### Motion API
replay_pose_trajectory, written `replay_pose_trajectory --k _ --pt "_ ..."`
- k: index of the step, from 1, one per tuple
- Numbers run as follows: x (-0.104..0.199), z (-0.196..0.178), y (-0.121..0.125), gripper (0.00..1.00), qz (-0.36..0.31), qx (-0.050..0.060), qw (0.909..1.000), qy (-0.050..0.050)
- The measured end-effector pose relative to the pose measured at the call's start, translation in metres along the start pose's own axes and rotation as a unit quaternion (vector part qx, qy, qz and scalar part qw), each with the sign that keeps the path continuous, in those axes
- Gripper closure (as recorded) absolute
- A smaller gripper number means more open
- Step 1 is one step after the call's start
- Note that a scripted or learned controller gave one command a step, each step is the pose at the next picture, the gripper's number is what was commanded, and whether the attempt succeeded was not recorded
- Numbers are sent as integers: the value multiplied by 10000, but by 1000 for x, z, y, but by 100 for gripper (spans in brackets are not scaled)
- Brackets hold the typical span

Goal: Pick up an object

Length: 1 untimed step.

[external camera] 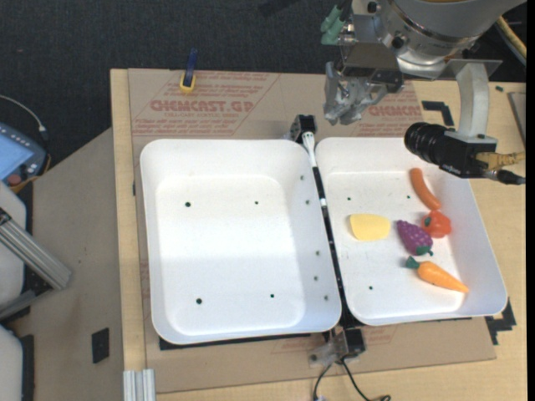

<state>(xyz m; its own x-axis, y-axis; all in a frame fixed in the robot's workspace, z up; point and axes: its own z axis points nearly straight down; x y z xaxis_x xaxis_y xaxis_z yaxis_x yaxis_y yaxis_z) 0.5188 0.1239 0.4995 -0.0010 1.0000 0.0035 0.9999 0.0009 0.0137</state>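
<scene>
Carrot (440,276) lying nearest, right bin (368,307) front corner. Grapes (414,236), tomato (436,223), yellow slice (369,227) sitting mid-bin; sausage (424,188) behind. Items clustering tight: risking double contact, knock aside. Carrot near wall, risking finger clash. Tool (351,107) hovering beyond bin's far rim, carrying nothing; cannot tell opening. Left bin (167,165) offering no target.

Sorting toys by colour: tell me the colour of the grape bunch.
Purple, the grape bunch in the right bin, seen in the camera view.

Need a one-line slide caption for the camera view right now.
Gripper above the bins' far edge; right bin holds toy carrot, grapes, sausage.
</scene>
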Motion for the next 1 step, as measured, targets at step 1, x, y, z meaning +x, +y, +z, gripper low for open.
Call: replay_pose_trajectory --k 1 --pt "30 131 -34 100 -14 148 9999 -36"
